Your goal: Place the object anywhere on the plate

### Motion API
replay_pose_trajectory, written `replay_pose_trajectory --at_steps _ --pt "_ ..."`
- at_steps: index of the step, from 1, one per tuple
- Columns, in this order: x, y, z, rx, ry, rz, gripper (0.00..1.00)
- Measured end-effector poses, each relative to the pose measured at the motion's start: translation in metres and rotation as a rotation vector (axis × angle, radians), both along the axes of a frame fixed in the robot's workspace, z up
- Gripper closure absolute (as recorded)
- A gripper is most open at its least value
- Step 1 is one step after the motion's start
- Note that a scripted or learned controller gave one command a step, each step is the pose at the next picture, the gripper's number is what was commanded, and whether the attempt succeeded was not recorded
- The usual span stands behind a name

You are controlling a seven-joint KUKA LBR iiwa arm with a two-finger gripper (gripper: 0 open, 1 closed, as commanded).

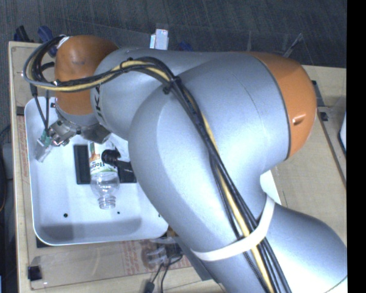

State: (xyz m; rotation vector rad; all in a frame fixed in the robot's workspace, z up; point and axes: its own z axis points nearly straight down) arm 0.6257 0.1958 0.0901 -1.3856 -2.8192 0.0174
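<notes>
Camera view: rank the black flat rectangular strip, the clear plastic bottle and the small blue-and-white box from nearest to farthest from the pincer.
1. Black flat rectangular strip, on the floor of the shallow white bin, just right of the pincer.
2. Clear plastic bottle, lying in the same bin, right of the strip.
3. Small blue-and-white box, outside the bin, toward the view's top.

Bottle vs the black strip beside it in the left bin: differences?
The bottle is clear plastic with a label; the black strip is opaque and plain. The bottle is rounded, the black strip flat and rectangular. The bottle's neck end reaches nearer the front wall than the black strip does. Shared: both lie on the floor of the same white bin, side by side, roughly parallel.
</notes>
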Motion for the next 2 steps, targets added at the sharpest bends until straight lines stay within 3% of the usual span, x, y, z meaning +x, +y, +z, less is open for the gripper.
replay_pose_trajectory --at_steps 1,2 --pt "0.002 0.002 0.028 0.009 -0.003 0.031 0.0" --pt "0.024 -0.048 0.016 0.009 -0.004 0.017 0.0"
